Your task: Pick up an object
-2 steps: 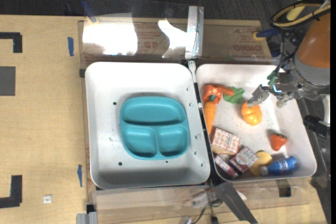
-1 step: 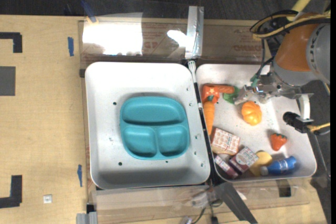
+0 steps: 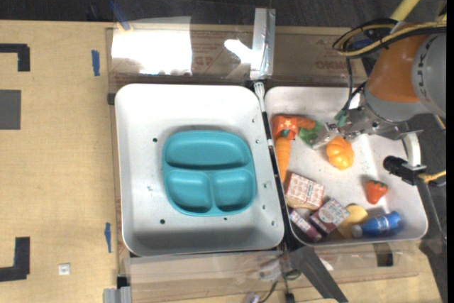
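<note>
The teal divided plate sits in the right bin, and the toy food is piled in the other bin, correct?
Not quite. The camera view shows the teal divided plate in the left bin. The toy food, such as the carrot, lies in the right bin.

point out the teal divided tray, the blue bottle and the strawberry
teal divided tray point(image 3: 208, 170), camera view, its middle ridge
blue bottle point(image 3: 381, 224), camera view, its body
strawberry point(image 3: 376, 190), camera view, its red flesh

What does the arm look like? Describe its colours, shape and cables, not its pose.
The arm is a thick, rounded grey tube with a broad orange band above the wrist. Yellow and dark cables loop beside the band. Below it, the gripper is a small metallic grey piece, too blurred to show markings.
</note>
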`<control>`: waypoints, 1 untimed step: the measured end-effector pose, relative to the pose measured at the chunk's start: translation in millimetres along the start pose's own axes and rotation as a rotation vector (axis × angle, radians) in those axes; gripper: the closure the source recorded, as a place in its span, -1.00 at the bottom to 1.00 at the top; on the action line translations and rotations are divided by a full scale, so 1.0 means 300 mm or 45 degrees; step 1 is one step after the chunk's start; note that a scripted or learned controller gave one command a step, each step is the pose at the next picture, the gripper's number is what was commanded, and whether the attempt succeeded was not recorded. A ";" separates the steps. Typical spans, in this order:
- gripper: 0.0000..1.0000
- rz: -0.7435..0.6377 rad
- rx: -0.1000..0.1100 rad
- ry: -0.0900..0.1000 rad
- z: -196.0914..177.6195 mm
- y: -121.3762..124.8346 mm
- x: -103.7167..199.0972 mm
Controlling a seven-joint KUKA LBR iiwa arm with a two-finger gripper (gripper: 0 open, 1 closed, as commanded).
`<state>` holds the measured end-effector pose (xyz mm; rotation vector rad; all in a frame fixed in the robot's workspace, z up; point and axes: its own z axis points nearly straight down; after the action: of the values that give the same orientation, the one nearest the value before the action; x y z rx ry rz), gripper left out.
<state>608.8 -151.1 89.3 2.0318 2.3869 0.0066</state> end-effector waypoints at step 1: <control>-1.00 0.058 0.011 0.005 0.005 -0.026 0.003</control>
<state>601.1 -151.6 87.7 2.0916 2.3466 0.0005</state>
